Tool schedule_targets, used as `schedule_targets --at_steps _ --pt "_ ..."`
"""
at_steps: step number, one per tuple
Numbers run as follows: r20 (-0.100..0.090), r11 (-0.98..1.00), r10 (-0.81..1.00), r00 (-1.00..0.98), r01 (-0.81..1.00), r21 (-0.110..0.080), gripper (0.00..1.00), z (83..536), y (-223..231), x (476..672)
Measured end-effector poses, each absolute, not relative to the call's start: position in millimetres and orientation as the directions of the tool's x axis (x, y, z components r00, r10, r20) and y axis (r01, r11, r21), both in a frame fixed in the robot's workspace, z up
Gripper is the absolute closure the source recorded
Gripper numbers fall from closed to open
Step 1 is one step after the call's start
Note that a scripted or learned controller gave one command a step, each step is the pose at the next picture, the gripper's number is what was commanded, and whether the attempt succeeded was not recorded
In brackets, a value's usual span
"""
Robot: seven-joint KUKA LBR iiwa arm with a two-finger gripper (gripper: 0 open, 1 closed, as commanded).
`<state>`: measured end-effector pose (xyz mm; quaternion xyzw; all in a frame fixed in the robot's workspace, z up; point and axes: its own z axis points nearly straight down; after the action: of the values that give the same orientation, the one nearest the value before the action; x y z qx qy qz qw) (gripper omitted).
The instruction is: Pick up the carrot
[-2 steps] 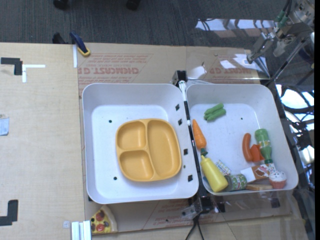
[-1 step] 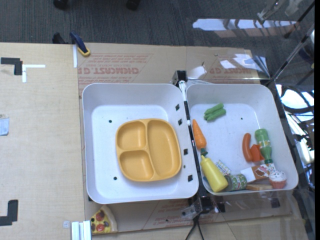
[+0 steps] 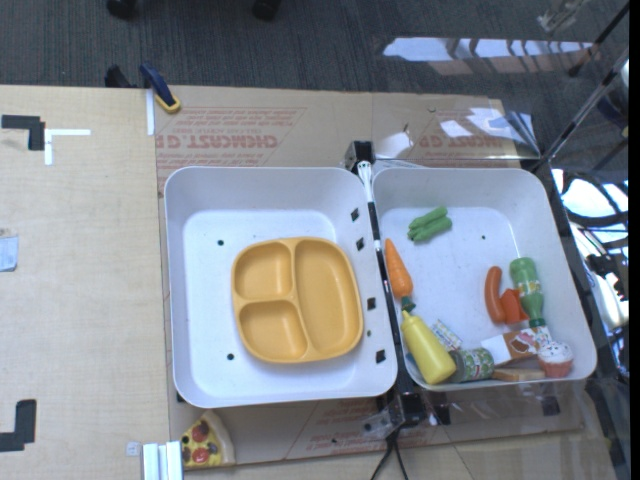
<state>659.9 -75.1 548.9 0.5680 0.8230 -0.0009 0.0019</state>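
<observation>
An orange carrot (image 3: 398, 269) with a green tip lies in the right bin (image 3: 470, 193), against its left wall, pointing toward the back. Just in front of it rests a yellow squeeze bottle (image 3: 427, 349).
The left bin (image 3: 190, 298) holds a yellow divided plate (image 3: 297, 299). In the right bin lie green beans (image 3: 430, 224), a red sausage (image 3: 493, 294), a green bottle (image 3: 526, 286) and several small food toys (image 3: 520, 353) at the front right. A pizza slice toy (image 3: 202, 442) lies on the bench in front.
</observation>
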Motion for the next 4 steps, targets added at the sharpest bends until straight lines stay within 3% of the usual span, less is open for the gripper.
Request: schedule_targets --at_steps 1,2,3,4 --pt "-0.004 0.900 0.436 -0.900 0.436 0.001 1.00 541.4 -136.4 660.2" --pt "-0.004 0.900 0.436 -0.900 0.436 0.001 0.00 541.5 -136.3 660.2" --pt "-0.010 0.900 0.436 -0.900 0.436 0.002 1.00 550.7 -136.4 661.9" --pt "-0.010 0.900 0.436 -0.900 0.436 0.002 0.00 550.7 -136.5 661.8"
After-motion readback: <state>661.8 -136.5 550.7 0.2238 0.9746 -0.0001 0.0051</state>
